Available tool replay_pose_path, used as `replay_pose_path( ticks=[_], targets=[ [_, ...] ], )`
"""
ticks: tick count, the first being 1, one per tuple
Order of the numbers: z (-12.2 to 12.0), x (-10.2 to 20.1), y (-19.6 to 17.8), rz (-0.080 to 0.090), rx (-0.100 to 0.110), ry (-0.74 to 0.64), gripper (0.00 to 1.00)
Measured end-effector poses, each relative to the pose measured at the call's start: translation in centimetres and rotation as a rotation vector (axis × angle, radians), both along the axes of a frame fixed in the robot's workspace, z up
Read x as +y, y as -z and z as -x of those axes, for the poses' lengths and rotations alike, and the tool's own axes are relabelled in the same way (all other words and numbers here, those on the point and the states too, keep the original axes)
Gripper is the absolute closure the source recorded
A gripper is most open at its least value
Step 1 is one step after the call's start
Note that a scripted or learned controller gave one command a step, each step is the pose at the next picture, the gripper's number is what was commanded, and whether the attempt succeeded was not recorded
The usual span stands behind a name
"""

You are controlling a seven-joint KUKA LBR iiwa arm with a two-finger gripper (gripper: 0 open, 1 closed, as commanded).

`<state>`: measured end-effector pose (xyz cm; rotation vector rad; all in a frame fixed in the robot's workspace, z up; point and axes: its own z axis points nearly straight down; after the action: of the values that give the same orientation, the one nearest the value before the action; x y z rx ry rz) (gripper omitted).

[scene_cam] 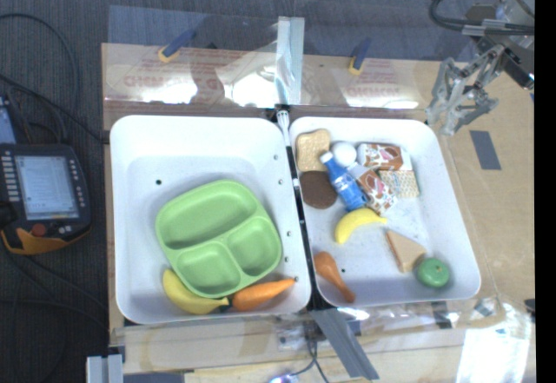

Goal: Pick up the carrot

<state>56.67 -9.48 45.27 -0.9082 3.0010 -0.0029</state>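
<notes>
The gripper (pixel 458 103) hung apparently open and empty, well apart from the carrot (pixel 263 293) beside the green plate (pixel 217 236).

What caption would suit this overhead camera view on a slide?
Metal pincer hovers beyond the right white bin; the tapered orange carrot lies in the left white bin.

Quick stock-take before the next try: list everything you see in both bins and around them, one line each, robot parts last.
carrot: 1, orange, left bin, front edge beside tray
tray: 1, green, three compartments, left bin
bananas: 2, yellow, one in left bin under tray's front, one in right bin
bottle: 1, blue, white cap, right bin
cookie: 1, brown, right bin
apple: 1, green, right bin front corner
pendant: 1, dark, left of bench
gripper: 1, grey, above right bin's far corner
</notes>
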Motion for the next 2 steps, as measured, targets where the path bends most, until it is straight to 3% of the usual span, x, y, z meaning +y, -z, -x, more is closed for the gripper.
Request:
replay_pose_path(
  ticks=[1,2],
  targets=[
    [-4.54,-1.43,12.47,-0.004,0.015,-0.306,1.0],
    [-4.63,-1.44,12.07,-0.002,0.008,-0.305,0.0]
  ],
)
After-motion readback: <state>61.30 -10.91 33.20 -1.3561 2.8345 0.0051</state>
